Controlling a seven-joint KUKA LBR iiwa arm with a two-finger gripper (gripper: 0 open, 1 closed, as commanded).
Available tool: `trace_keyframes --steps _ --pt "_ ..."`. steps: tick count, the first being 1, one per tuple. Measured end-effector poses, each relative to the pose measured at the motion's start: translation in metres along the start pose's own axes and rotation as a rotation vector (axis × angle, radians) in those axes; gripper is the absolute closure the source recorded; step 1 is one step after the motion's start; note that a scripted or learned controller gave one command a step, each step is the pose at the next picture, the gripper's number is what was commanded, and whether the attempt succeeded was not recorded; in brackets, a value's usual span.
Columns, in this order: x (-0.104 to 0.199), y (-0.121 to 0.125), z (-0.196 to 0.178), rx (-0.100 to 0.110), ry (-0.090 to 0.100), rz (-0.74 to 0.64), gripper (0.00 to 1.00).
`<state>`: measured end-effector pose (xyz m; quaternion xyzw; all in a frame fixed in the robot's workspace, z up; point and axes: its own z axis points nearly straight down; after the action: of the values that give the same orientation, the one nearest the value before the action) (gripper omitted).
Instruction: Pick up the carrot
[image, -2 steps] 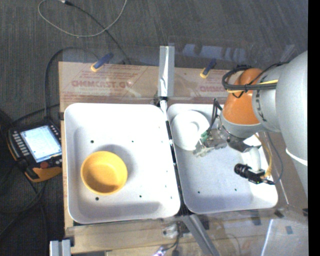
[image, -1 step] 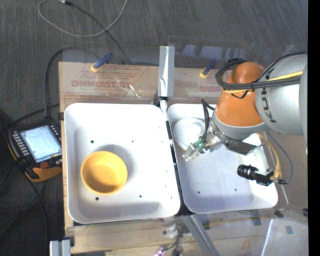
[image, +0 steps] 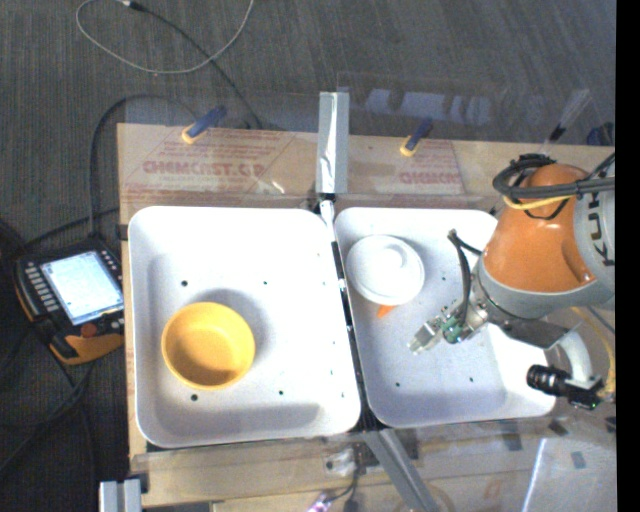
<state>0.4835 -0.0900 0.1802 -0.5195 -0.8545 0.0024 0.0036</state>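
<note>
- Faint red print on the worktop (image: 215, 165) is too blurred to read.
- The carrot (image: 383, 310), an orange tip under the white bowl (image: 385, 267), lies left of the jaws (image: 430, 335); whether they are open or closed, I cannot tell.

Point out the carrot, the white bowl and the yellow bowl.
carrot (image: 383, 311): camera view, orange tip peeking from under the white bowl.
white bowl (image: 386, 268): camera view, centre of its top.
yellow bowl (image: 208, 345): camera view, inner floor.

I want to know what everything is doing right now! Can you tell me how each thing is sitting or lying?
Yellow bowl: upright, open side up, in the left bin.
White bowl: sitting in the right bin, near its back left corner.
Carrot: lying in the right bin, mostly hidden beside the white bowl.
Tool: hovering above the right bin, apart from the carrot.
</note>
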Motion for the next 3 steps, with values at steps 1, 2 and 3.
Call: trace_keyframes --steps 1,2,3 --pt "0.0 0.0 0.0 -0.001 0.001 -0.001 0.0" --pt "0.001 0.058 0.0 0.0 0.001 0.106 0.0" --pt "0.042 0.067 -0.058 0.001 -0.002 0.406 0.0"
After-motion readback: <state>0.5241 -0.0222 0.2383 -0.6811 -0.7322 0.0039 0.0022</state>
